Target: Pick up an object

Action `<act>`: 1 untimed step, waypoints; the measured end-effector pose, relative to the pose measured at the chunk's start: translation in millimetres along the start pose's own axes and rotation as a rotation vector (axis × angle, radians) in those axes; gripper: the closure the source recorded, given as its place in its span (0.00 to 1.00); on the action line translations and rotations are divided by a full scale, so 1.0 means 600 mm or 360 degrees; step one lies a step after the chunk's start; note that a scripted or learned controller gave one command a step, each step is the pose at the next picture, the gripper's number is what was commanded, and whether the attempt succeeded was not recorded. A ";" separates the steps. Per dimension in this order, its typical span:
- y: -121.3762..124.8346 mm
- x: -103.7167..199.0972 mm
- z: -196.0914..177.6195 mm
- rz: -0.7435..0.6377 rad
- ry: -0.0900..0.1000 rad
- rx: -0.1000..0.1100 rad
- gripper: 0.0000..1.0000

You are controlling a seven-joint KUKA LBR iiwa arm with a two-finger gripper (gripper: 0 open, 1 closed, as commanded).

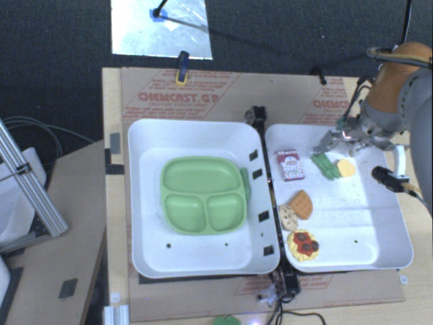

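From above, the grey arm (399, 93) reaches in with its jaws (336, 139) low over the far end of the right bin (389, 246), and the step in hand looks like the approach to a pick; nothing sits between the fingers, and whether the jaws are wide or narrow I cannot tell from this slant. Just below the jaws lies a green toy (326, 166), a ribbed, oblong piece, touching a round yellow disc (346, 168) at its side. Further toward the left bin (145, 249) from the jaws is a small red-and-white carton (290, 165), flat and boxy. Well below the jaws lie a tan waffle wedge (300, 204), a pale cookie (289, 217) against it, and a yellow pizza piece (304, 245) with red spots. All look like hard moulded plastic. The left bin holds a matte green tray (203, 195) with three compartments. The next move likely calls for a short descent onto the green toy, with the fingers closing across its narrow width.
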State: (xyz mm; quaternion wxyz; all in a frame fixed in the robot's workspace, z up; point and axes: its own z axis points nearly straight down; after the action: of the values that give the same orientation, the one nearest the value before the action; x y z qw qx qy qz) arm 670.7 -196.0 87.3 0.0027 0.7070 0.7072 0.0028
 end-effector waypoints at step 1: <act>-0.053 -0.018 -0.003 0.0000 -0.0003 -0.0006 0.00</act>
State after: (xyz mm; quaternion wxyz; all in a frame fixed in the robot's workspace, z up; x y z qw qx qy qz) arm 639.1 -206.6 89.1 0.0048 0.7069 0.7073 0.0034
